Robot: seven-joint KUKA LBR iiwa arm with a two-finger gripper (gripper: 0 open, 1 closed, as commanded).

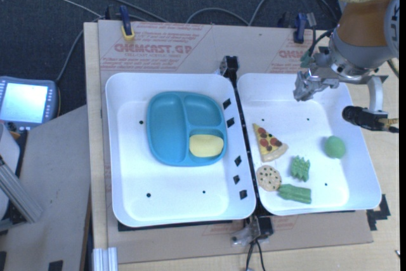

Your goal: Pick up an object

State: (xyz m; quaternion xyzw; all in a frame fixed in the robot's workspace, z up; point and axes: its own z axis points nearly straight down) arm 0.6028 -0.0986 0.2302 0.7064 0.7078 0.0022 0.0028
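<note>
While the blue plastic divided plate (184,127) lies in the left shallow white bin (127,193), a yellow oval piece (206,146) rests in its lower right compartment. Further right, the right white bin (358,193) holds a toy pizza slice (269,142), a round cookie (269,178), two green toy vegetables (300,167) (295,193) and a green ball (335,146). Above its upper edge hangs the grey two-finger gripper (305,91), apart from all objects; its state I cannot tell
</note>
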